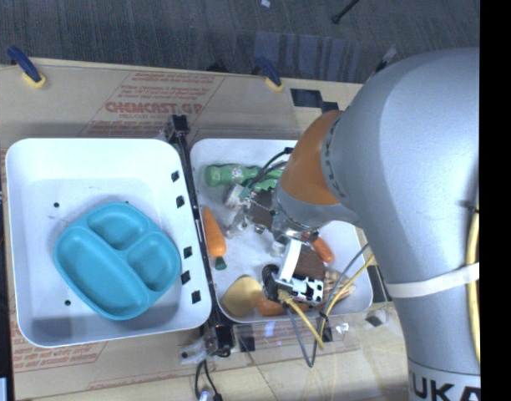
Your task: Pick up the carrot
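Observation:
The carrot (213, 233) is orange with a small green tip and lies lengthwise along the left wall of the right bin (239, 150). My gripper (242, 208) hangs low over the middle of that bin, just right of the carrot's upper end and below a green bottle (230, 175). The grey wrist with its orange band hides much of the gripper from above. Nothing can be seen held in the gripper, and the carrot rests on the bin floor.
The left bin (22, 224) holds a blue divided plate (115, 258). In the right bin, a golden-brown rounded item (242, 296) sits at the front and a small orange piece (324, 250) peeks out under the arm. Yellow cables (343, 286) trail over the front right corner.

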You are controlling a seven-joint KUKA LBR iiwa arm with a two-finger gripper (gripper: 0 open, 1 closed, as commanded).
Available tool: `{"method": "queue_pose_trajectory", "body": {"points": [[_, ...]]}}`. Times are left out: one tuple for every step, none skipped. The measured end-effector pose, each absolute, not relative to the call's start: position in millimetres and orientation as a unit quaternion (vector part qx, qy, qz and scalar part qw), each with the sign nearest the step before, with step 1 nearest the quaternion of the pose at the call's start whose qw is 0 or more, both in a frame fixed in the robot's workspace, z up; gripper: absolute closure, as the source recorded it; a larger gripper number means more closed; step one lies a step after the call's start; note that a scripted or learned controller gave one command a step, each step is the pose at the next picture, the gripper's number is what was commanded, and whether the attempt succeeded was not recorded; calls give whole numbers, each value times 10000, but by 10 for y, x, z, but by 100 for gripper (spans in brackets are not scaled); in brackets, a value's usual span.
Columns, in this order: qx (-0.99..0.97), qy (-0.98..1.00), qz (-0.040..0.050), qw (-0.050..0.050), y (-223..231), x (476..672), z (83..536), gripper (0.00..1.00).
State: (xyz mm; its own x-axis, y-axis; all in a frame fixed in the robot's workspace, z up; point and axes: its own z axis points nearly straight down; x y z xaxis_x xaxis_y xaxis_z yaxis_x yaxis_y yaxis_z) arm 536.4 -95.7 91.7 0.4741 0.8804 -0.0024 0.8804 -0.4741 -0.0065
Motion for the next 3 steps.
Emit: {"method": "queue_pose_trajectory", "body": {"points": [[-8639, -5036, -17, 9, -628, 5788, 1962, 0], [-8982, -4395, 48, 38, -932, 5248, 1489, 0], [-9289, -3704, 42, 47, -471, 4796, 1914, 0]]}}
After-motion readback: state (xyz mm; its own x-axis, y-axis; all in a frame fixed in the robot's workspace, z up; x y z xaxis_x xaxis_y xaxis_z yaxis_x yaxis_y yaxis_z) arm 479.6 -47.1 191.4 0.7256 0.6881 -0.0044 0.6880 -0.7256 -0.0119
